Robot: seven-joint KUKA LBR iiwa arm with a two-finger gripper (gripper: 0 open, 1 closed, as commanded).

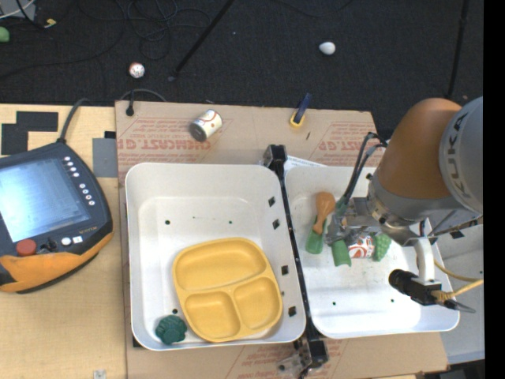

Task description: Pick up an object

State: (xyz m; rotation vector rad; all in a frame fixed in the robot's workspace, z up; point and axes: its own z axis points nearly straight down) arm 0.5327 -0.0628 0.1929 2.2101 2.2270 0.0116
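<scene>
In the right bin [379, 318] lies an orange toy carrot [324, 205] with a green top [316, 242], pointing toward the bin's far side. Just right of it sit a green piece [340, 253], a red and white object [361, 248] and another green piece [383, 247], all close together. My gripper [353, 231] is low over this cluster, right beside the carrot and above the red and white object. The wrist hides where it meets the objects, and nothing is visibly lifted.
The left bin [150, 212] holds a yellow divided plate [225, 287] and a dark green object [170, 330] at its near left corner. A small can [205, 124] and a clip [300, 114] lie on the cardboard behind the bins. A teach pendant [43, 208] rests at far left.
</scene>
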